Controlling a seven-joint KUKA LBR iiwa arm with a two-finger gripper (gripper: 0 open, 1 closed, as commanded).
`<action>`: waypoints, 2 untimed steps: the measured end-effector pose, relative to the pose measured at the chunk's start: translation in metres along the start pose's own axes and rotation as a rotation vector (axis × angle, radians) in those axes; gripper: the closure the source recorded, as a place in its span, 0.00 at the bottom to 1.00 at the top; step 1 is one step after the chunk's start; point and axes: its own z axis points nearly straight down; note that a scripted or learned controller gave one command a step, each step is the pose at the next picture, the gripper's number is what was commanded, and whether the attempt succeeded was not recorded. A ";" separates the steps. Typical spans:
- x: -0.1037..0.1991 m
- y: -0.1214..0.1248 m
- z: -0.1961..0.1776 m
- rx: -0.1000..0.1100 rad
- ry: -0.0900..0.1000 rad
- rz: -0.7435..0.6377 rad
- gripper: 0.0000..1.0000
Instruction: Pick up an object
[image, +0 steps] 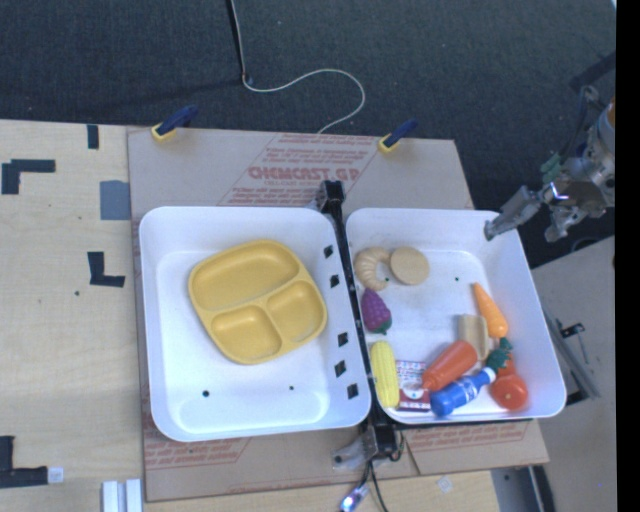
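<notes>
Seen from above, the gripper (531, 217) hangs past the right bin's (520, 265) upper right corner with its two fingers spread apart and nothing between them. Toy food lies in that bin: a croissant (371, 265), a purple piece (376, 312), corn (383, 372), carrots (490, 311) and a blue bottle (462, 391). The left bin (165, 300) carries a yellow divided plate (257, 299).
</notes>
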 end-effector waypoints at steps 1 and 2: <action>0.041 -0.082 -0.098 -0.006 -0.001 -0.001 0.00; 0.040 -0.079 -0.102 0.003 -0.003 0.001 1.00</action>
